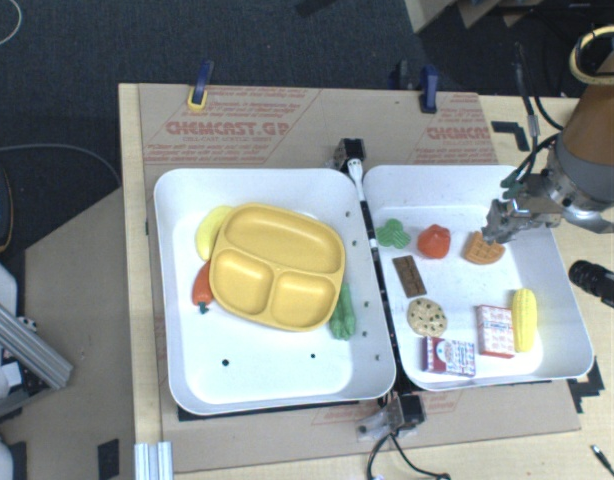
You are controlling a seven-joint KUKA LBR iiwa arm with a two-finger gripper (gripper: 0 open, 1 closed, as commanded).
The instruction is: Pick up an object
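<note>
My gripper (498,228) reaches in from the right over the right bin (557,268), its tip just above an orange waffle-like piece (482,251) that it touches or nearly touches. Left of that lie a red tomato (434,241) and a green broccoli piece (392,234). Nearer the front of the same bin lie a brown chocolate bar (409,275), a cookie (426,316), a yellow corn cob (524,319) and two small red-and-white cartons (495,330) (449,356).
The left bin (177,268) holds a yellow divided tray (275,266), with a yellow banana (211,230) and a red-orange pepper (202,287) at its left and a green vegetable (342,315) at its right. A black ridge (369,258) separates the bins.
</note>
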